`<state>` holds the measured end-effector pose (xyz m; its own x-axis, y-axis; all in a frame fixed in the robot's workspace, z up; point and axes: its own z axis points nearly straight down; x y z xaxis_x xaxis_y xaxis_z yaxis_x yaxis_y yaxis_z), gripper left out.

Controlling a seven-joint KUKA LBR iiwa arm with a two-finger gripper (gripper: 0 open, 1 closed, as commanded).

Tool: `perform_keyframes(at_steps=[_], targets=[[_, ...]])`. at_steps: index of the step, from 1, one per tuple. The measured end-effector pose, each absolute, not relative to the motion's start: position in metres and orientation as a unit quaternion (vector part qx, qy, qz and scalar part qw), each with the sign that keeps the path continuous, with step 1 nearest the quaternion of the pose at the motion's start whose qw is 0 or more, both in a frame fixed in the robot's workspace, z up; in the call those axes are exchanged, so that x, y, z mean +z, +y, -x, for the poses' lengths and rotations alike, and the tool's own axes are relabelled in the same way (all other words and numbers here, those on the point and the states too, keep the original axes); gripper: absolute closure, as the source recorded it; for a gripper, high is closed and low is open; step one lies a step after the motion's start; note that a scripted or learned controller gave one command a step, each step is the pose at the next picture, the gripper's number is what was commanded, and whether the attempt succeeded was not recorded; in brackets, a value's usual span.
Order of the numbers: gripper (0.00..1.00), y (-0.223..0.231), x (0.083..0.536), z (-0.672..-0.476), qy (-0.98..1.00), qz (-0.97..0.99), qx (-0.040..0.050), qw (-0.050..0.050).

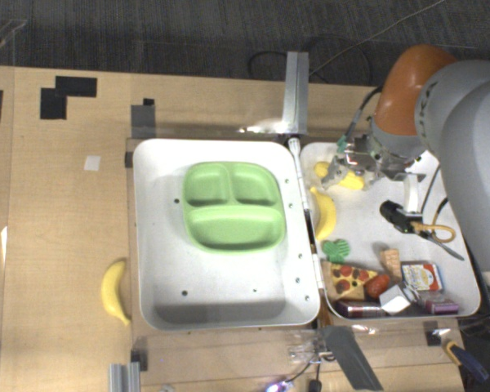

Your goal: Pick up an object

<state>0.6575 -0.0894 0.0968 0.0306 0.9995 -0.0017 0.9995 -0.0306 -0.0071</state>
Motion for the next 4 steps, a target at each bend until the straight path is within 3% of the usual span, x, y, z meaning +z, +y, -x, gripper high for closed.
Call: perform_keyframes(at_steps=[1,2,3,4], targets=[[1.0,-0.056,0.192,-0.63,-0.728,0.685,-0.0026,-0.003],[1.0,-0.067,0.187,-0.67,-0.652,0.758,-0.0023,-0.002],[0.0,-0.067,0.187,-0.67,-0.652,0.758,-0.0022,-0.002],[0.0,-0.083,0.088,-0.671,-0.686,0.727,-0.003,-0.003]])
